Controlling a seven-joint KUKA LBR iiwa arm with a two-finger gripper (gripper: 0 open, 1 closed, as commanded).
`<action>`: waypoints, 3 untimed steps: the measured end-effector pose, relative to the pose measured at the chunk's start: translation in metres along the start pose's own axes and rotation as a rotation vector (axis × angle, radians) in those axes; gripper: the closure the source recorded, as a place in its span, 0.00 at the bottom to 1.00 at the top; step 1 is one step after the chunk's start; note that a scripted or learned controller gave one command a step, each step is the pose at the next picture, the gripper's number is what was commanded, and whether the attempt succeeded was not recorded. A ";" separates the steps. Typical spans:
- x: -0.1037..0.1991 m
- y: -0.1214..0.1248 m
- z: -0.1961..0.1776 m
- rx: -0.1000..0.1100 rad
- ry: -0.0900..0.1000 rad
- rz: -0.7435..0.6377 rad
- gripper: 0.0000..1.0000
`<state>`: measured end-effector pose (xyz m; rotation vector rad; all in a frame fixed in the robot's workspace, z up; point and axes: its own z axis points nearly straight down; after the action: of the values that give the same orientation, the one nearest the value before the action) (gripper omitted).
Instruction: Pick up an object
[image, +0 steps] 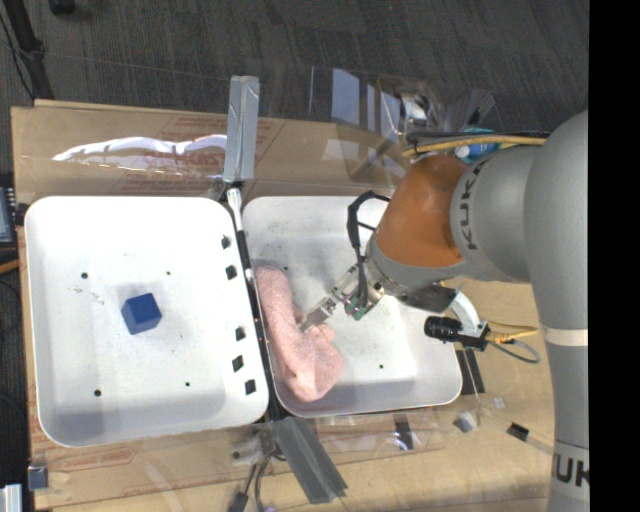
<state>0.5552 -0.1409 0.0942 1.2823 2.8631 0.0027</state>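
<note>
A pink soft cloth-like object (296, 335) lies along the left side of the right bin (420, 385). A blue cube (142, 312) sits in the left bin (60, 300), left of its middle. My gripper (330, 308) reaches down into the right bin from the right, under the orange band of the arm. Its tip is at the right edge of the pink object, touching or nearly touching it. A small green part shows near the gripper body (358, 303).
A metal divider bar (240, 130) rises at the back between the bins. Black clips (238, 335) line the shared bin wall. Cables and a black connector (455, 330) hang on the right of the right bin. Cardboard surrounds both bins.
</note>
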 end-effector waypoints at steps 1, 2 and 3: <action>0.047 0.005 0.000 0.003 -0.002 -0.050 0.00; 0.060 -0.007 -0.082 0.003 0.002 0.016 0.00; 0.073 -0.038 -0.003 0.001 0.003 0.007 0.00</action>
<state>0.4783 -0.1122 0.0965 1.2933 2.8611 0.0030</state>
